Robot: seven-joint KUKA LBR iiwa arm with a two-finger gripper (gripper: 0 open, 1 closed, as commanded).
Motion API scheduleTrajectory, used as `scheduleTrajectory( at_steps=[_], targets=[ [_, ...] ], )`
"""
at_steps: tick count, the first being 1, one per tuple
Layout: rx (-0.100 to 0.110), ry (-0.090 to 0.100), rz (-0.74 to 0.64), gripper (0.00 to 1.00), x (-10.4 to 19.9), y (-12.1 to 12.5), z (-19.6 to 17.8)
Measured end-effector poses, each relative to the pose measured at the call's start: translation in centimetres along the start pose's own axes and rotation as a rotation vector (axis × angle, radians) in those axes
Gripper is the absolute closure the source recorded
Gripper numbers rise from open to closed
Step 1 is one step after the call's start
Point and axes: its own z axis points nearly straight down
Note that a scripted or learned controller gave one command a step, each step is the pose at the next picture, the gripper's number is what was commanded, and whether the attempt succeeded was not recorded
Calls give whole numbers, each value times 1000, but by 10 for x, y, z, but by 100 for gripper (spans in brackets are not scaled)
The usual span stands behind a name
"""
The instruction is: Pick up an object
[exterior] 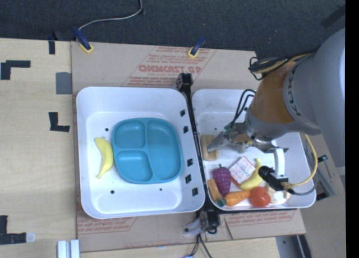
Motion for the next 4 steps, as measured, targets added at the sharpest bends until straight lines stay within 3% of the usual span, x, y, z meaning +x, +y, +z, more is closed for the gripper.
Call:
scheduleTrajectory(
  at_steps=[3,4],
  targets=[
    [7,0,1,0,2,12,1],
    [7,2,-1,0,0,29,1]
  ],
)
